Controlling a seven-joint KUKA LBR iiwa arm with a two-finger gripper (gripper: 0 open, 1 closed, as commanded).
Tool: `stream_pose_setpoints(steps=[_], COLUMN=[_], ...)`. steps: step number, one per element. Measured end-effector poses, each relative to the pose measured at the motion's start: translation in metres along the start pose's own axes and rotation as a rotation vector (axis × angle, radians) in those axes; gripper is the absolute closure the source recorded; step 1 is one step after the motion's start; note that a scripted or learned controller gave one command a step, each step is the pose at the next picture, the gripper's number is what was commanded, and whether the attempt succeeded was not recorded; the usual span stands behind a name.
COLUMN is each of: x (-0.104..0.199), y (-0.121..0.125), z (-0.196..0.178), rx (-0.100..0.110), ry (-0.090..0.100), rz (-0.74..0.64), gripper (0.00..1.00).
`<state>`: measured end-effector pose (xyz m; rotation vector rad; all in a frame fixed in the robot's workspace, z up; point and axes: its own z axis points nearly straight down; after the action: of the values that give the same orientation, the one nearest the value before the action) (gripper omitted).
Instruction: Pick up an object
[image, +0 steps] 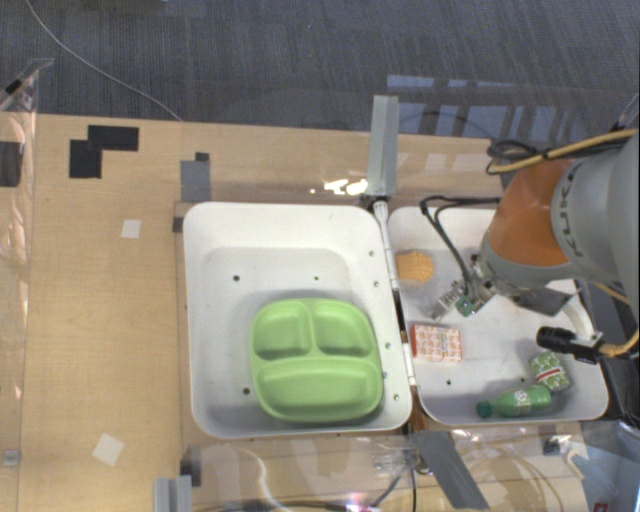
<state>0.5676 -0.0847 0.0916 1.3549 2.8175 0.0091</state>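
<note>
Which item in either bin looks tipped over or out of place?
The green bottle lies on its side near the front edge of the right bin, not upright. The green tray sits flat in the left bin. Nothing looks spilled or broken.

1. Two bins sat side by side on the bench (90, 330): left bin (215, 300) at 9 o'clock, right bin (440, 405) at 3 o'clock, rims meeting at mid-view.
2. Divided tray (315, 358) lay in the left bin, toward its 5 o'clock corner.
3. Round cookie (414, 266) lay in the right bin, near its 10 o'clock corner.
4. Flat packet (436, 343) lay at 6 o'clock of the cookie, just beside the shared rim.
5. Bottle (514, 401) lay on its side along the right bin's 6 o'clock edge.
6. Small can (549, 370) lay just beside the bottle, at its 1 o'clock.
7. Gripper (465, 298) hung over the right bin, between cookie and packet, at the packet's 1 o'clock.
</note>
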Motion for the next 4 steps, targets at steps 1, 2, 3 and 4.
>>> stream_pose_setpoints(steps=[1,2,3,4], x=[0.061,0.109,0.129,0.061], y=[0.025,0.013,0.005,-0.022], z=[-0.106,-0.139,-0.150,-0.101], rx=[-0.002,0.001,-0.001,-0.001], ry=[0.002,0.007,0.008,0.013], rz=[-0.178,-0.717,-1.181,-1.579], gripper=[1.00,1.00,1.00,1.00])
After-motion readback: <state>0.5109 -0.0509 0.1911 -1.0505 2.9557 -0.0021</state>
